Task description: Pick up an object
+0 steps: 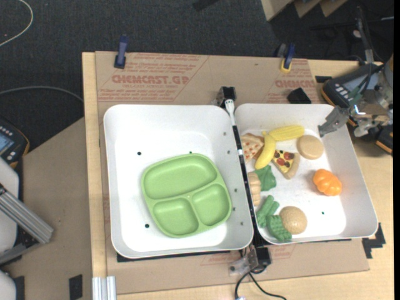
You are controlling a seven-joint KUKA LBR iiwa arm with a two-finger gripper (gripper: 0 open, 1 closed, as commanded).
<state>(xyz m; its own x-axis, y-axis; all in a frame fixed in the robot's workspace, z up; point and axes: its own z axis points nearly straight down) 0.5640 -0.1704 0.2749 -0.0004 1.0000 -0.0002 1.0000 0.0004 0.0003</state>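
The right white bin (353,205) holds several toy foods: a yellow corn cob (284,132), a banana (267,152), a waffle piece (251,146), a pizza slice (285,161), a round tan bun (309,147), an orange pepper (326,182), green leafy pieces (270,216) and a second bun (292,219). My gripper (334,122) hangs over the bin's far right corner, just right of the tan bun and above the rim. Nothing is visibly held in it.
The left white bin (119,167) holds a green divided plate (186,194). Both bins rest on a cardboard sheet (156,77) held by blue clamps (120,52) at the back. The arm body (369,99) crowds the right edge.
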